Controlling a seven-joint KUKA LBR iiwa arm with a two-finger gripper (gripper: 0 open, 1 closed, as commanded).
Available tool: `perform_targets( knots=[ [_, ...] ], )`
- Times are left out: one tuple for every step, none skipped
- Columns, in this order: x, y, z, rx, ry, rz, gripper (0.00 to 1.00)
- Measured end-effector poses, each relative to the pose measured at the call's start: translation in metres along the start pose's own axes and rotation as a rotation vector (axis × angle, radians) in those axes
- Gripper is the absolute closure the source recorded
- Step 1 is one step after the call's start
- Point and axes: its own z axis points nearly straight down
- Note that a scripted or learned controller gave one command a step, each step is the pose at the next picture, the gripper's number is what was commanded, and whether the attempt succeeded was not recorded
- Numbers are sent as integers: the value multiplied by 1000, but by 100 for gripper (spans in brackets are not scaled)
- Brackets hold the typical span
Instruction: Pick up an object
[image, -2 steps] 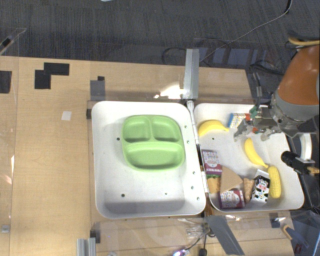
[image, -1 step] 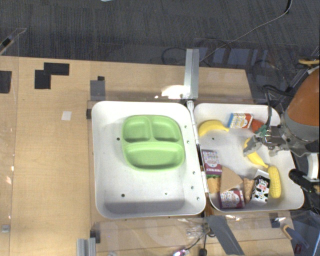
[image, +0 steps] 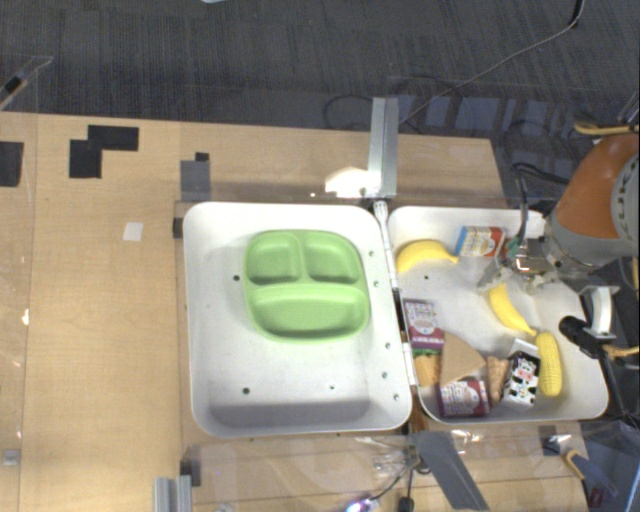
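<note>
While my gripper (image: 512, 268) hangs low over the right bin (image: 592, 405), I cannot tell how it is set. A banana (image: 509, 309) lies just below it, a second banana (image: 423, 257) to its left and a small carton (image: 479, 241) just beside it on the upper left. Corn (image: 548, 364) lies further below, and the green tray (image: 305, 283) sits well off to the left in the left bin (image: 215, 400).
</note>
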Motion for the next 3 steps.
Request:
perform_targets(
  knots=[
    [1, 2, -11, -3, 2, -2, 100],
    [18, 29, -61, 11, 2, 43, 100],
    [26, -12, -41, 14, 1, 137, 100]
  ],
)
